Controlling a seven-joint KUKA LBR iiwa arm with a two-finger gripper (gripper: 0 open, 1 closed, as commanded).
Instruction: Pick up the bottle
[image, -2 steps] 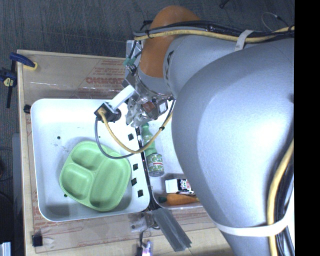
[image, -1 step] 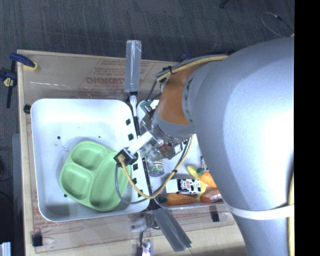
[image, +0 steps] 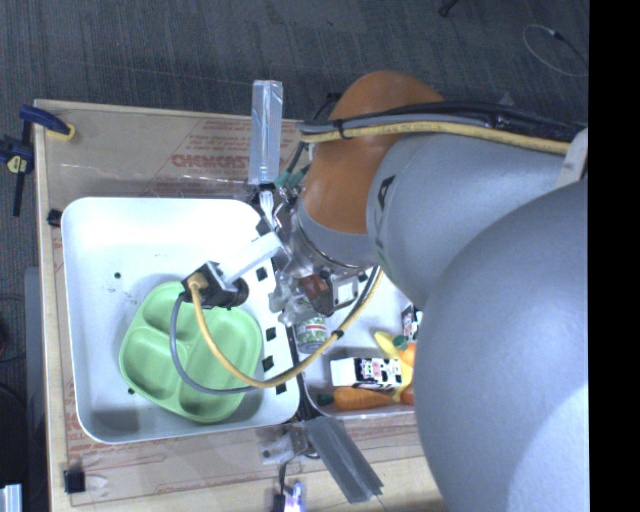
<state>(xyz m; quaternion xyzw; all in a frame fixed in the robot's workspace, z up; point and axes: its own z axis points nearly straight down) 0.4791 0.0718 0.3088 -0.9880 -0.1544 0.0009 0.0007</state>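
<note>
Here:
Bottle (image: 310, 330): clear, between the two bins, just under the gripper (image: 300, 290).
Grip: can't tell.
Green plate (image: 190, 350): in left bin (image: 90, 260).
Carrot (image: 360, 400): right bin.

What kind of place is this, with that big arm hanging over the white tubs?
Probably a robotics lab or test bench. A grey robot arm reaches over two white bins on a clamped bench, with a green plate and a small bottle as practice objects.

Even overhead light, soft shadows, perhaps slight blur.
</note>
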